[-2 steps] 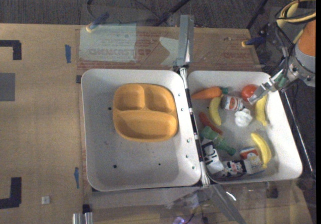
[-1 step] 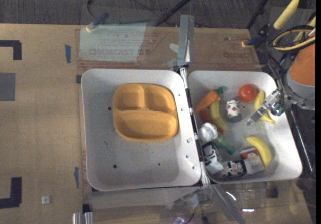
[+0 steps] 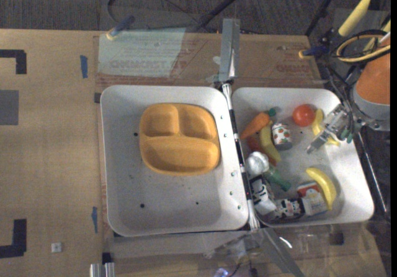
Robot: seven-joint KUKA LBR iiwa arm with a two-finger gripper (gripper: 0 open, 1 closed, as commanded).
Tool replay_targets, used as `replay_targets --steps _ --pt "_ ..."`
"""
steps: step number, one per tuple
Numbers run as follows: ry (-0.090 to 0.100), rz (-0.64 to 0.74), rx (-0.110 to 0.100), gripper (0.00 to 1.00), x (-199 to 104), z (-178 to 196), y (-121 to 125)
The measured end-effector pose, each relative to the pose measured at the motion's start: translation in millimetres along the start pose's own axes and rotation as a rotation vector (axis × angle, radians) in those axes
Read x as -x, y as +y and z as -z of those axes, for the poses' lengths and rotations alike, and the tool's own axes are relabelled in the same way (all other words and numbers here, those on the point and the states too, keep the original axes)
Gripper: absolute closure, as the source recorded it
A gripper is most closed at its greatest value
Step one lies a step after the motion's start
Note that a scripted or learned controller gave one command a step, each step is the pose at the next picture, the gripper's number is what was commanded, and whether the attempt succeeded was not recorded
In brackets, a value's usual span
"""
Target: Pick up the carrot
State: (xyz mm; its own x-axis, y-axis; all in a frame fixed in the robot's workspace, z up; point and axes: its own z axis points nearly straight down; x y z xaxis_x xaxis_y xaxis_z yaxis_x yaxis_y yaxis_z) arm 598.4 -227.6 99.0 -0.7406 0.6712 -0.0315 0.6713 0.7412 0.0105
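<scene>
The bench (image 3: 49, 164) is pale tan cardboard with black square marks at its left edge and short blue tape strips. Both bins, the left bin (image 3: 124, 189) and the right bin (image 3: 356, 198), are white. In the left bin lies an orange-yellow divided plate (image 3: 180, 138). In the right bin the carrot (image 3: 256, 125) is orange with a green top. A red tomato (image 3: 304, 114) sits far right of it. Two bananas are yellow: one banana (image 3: 323, 184) near the right wall, another banana (image 3: 268, 143) beside the carrot. A small white jar (image 3: 281, 136) has red marks. A black-and-white patterned carton (image 3: 288, 207) lies at the near edge. The gripper (image 3: 327, 135) is grey metal, the arm's band (image 3: 377, 83) orange.
</scene>
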Motion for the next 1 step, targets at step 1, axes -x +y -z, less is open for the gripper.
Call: replay_targets --steps 1 --pt "-0.011 -0.002 0.009 1.00 3.1 13.2 3.1"
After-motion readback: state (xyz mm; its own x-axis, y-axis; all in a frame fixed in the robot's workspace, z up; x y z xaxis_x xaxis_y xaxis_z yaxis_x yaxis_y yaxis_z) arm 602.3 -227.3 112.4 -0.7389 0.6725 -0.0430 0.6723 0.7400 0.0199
